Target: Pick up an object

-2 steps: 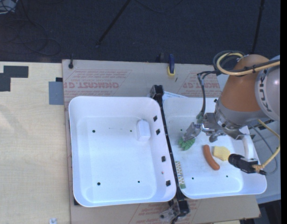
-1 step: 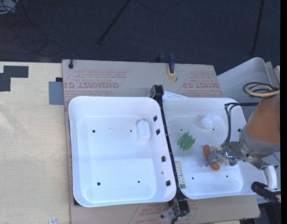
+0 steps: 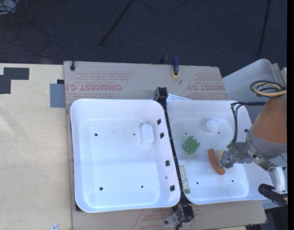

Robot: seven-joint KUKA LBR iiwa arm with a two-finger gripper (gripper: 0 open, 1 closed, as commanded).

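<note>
Sausage (image 3: 216,161), orange and red, lies in the right bin (image 3: 204,195), near its right side. It rests flat on the white floor of the bin, tilted a little, with its top end pointing up and to the left. The hand (image 3: 228,159) of the robot is right beside the sausage, just on its right, low over the bin floor. The hand looks to be touching the sausage, or very nearly. The picture is too small and blurry to show if the hand is wide or narrow, so it cannot be told. The sausage is not seen held in the hand.

The grey arm (image 3: 262,150) comes in from the right, with its orange band (image 3: 276,121) above the wrist.

A green toy (image 3: 190,144) with bumpy edges sits to the left of the sausage, a little higher up in the same bin. A white round thing (image 3: 212,124) sits near the top of that bin.

The left bin (image 3: 84,176) has a small white block (image 3: 146,132) near its upper right part. Both bins sit side by side on a brown cardboard sheet (image 3: 113,80) on the bench (image 3: 27,152).
</note>
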